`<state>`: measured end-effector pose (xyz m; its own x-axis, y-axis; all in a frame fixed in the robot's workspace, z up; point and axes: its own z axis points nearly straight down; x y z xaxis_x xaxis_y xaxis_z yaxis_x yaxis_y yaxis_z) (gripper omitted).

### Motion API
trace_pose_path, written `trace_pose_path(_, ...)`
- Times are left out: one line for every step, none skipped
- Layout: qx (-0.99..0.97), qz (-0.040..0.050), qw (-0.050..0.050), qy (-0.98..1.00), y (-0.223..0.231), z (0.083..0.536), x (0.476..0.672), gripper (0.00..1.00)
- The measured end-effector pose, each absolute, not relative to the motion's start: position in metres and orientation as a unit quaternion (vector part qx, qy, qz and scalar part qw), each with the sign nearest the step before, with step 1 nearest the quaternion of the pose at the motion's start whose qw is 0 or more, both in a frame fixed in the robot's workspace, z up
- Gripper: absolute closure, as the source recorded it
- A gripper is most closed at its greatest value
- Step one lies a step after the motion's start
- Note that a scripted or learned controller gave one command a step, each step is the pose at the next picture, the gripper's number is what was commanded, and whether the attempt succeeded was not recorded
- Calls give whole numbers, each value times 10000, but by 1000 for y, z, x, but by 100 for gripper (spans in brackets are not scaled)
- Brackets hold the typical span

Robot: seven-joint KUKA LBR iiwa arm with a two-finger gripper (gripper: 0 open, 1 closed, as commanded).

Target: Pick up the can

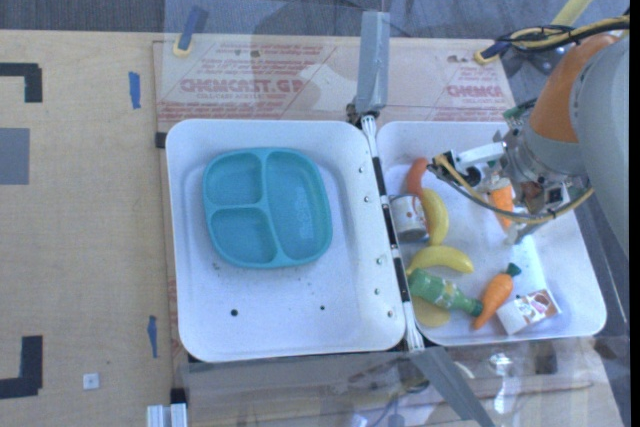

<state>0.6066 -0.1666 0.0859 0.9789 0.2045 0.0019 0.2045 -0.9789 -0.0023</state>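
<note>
Camera view: can point(406, 218) lies on its side (against right bin's point(590, 300) left wall)

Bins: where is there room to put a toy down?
The left bin has bare floor below the teal plate and along its right wall. The right bin is crowded: can, bananas, carrot, green bottle and small carton lie close together.

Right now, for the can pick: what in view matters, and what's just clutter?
Job:
can, on its side at the right bin's left wall
gripper, above the right bin

Clutter:
two bananas
green bottle
carrots
small carton
teal divided plate in the left bin
</note>
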Motion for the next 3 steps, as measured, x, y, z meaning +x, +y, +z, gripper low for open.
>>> trace_pose_path(-9947,-11,11,-1026,-167,86,607,0)
trace_pose_path(-9949,7,-9,-1007,-148,86,657,0)
trace_pose_path(-9948,19,5,-1018,-148,92,658,100)
